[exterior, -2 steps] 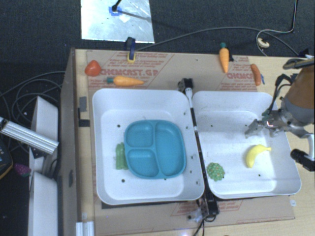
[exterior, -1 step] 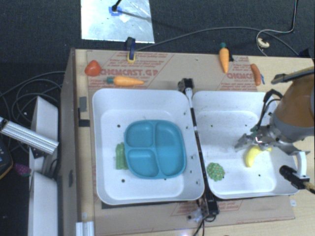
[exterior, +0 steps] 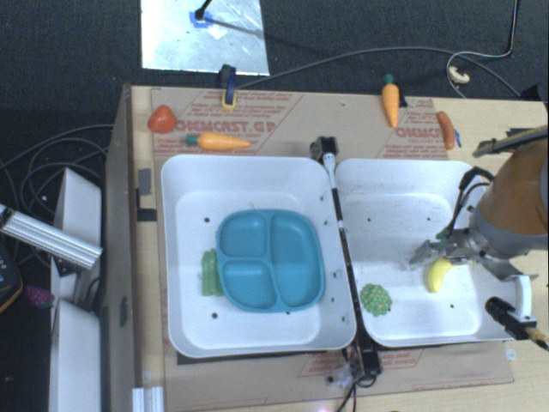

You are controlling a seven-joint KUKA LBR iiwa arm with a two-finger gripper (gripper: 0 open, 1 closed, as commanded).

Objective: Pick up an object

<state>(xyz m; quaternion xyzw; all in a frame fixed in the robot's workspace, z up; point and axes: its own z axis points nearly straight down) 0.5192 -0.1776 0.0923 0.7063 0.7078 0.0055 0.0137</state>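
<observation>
In the right bin [exterior: 403, 187], a small yellow banana [exterior: 437, 276] lies near the front right. A green broccoli-like piece [exterior: 375, 299] rests at that bin's front left. My gripper [exterior: 439, 254] hangs low over the banana's upper end, right at it, and the arm's grey and orange wrist [exterior: 515, 204] comes in from the right. The view does not show the banana lifted off the bin floor. The left bin [exterior: 184, 196] holds a blue divided plate [exterior: 270, 260], with a green vegetable piece [exterior: 210, 273] beside its left edge.
On the bench behind the bins lie an orange carrot [exterior: 221, 142], a red-orange tomato [exterior: 161, 119], a second carrot [exterior: 391, 101], a red-orange piece [exterior: 446, 130] and a blue-yellow clamp [exterior: 228, 86]. A black divider [exterior: 336, 213] runs between the bins.
</observation>
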